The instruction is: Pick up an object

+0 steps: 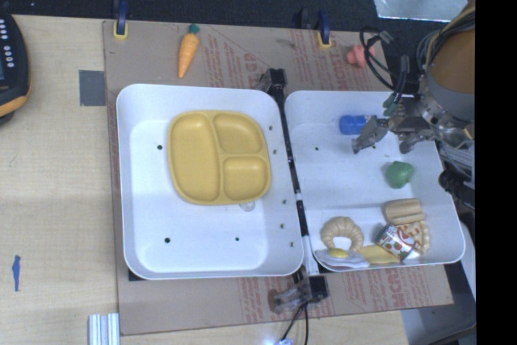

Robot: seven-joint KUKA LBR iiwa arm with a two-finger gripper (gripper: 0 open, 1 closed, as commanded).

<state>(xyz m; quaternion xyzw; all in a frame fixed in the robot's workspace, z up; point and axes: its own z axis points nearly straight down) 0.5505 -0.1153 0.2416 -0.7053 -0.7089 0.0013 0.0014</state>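
Observation:
My gripper (pixel 386 140) hangs over the upper part of the right bin (pixel 323 198), its two fingers spread apart with nothing between them. A blue cylinder (pixel 352 124) lies just to the left of the fingers. A green round object (pixel 398 173) sits just below and to the right of them. Along the bin's lower edge lie a croissant-like pastry (pixel 342 233), a yellow banana-like piece (pixel 371 255), a tan bread-like block (pixel 403 210) and a red-and-white packet (pixel 398 241).
The left bin (pixel 145 230) holds a yellow divided plate (pixel 219 155). A toy carrot (pixel 187 51) lies on the cardboard behind the left bin, and a small pink object (pixel 355 56) behind the right one. Clamps hold the board's far edge. A dark device (pixel 11 65) sits far left.

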